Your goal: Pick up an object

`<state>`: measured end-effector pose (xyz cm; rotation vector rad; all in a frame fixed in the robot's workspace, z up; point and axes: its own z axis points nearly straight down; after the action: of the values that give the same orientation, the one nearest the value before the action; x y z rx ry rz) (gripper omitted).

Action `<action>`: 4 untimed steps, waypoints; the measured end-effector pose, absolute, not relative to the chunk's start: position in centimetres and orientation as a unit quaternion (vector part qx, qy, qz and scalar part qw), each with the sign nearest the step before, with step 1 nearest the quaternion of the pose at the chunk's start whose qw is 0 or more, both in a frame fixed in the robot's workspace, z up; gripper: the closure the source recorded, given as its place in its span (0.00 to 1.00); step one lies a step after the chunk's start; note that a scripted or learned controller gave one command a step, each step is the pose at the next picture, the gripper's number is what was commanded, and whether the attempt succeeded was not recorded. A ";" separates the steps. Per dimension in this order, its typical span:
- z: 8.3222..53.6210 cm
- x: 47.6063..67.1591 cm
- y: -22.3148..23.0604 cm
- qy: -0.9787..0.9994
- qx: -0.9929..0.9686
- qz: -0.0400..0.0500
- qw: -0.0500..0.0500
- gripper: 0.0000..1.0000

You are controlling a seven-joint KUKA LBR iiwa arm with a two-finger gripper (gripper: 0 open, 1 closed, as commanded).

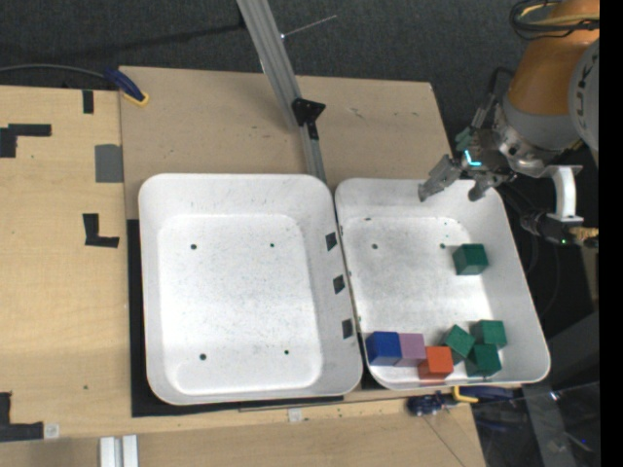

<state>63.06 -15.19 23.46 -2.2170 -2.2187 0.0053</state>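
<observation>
Nearest, along the front wall of the right bin [516, 261], we see a cluster of blocks: a blue cube [384, 346], a purple cube [412, 346], an orange cube [438, 361], and three green blocks [477, 343] touching one another. These blocks are roughly cubic, so we can assign no long axis or pointing direction. Farther back, a lone green cube [470, 259] lies apart from the cluster, near the bin's right wall. Beyond it, the gripper [456, 181] hangs over the bin's far rim, its fingers spread apart with nothing between them. The lone cube sits in front of the gripper, clear of it. The left bin [156, 261] lies alongside.
</observation>
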 end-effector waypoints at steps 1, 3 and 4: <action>23.8 63.2 -15.2 -0.708 -0.706 0.001 0.000 0.00; 14.9 63.6 -15.0 -0.708 -0.707 0.002 0.002 0.00; 9.4 63.4 -14.9 -0.708 -0.707 0.003 0.003 0.00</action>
<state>63.40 -14.85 9.44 -2.2161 -2.2196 0.0081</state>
